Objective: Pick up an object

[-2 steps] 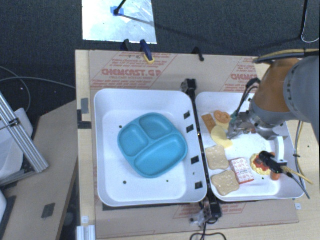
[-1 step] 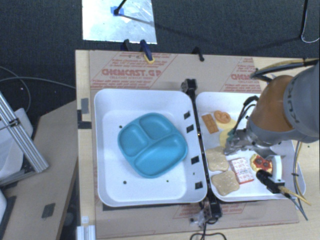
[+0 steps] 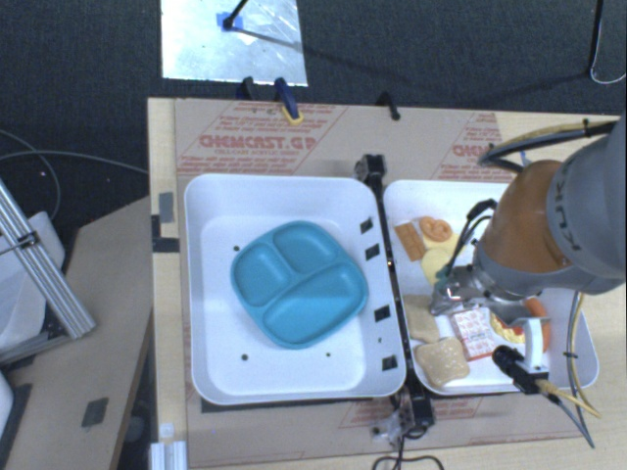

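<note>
The gripper (image 3: 470,313) hangs low over the right bin (image 3: 586,368), beneath the grey arm (image 3: 578,213) and its orange band; whether it is spread or closed, and whether it has anything, cannot be told, since the wrist covers it from above. Right under it lies a small white card with red print (image 3: 474,333). Just nearer the camera from the hand sits a tan slice of bread (image 3: 443,360), and beside that, toward the divider, a pale piece (image 3: 423,323). Beyond the hand, on its far side, lie an orange wafer (image 3: 409,240), a round orange pretzel-like piece (image 3: 436,229) and a yellowish item (image 3: 443,259). Well off to the hand's side, across the divider, the left bin (image 3: 211,360) holds a blue sectioned plate (image 3: 299,283).
</note>
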`<control>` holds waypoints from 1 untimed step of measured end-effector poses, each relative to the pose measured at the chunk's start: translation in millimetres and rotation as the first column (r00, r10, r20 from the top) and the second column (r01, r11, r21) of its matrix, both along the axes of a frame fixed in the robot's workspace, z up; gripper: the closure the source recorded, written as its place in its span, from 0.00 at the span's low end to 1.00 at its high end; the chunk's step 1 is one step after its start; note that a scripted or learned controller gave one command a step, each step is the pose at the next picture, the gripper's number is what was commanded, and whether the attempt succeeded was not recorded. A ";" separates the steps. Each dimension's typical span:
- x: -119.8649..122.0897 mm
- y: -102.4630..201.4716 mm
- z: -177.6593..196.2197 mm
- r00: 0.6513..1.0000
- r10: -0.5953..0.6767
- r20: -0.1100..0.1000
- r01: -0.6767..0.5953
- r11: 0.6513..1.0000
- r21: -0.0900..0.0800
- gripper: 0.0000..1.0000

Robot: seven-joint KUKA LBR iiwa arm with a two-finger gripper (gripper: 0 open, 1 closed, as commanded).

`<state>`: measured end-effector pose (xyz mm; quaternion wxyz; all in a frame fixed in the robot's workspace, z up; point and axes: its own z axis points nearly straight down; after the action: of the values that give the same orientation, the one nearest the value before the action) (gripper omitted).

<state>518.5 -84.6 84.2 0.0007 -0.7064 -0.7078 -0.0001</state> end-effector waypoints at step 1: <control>48.5 69.7 107.0 1.000 0.011 0.016 -0.011 1.000 0.001 1.00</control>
<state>567.0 -15.0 191.2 -0.0045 -0.7024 -0.7118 -0.0063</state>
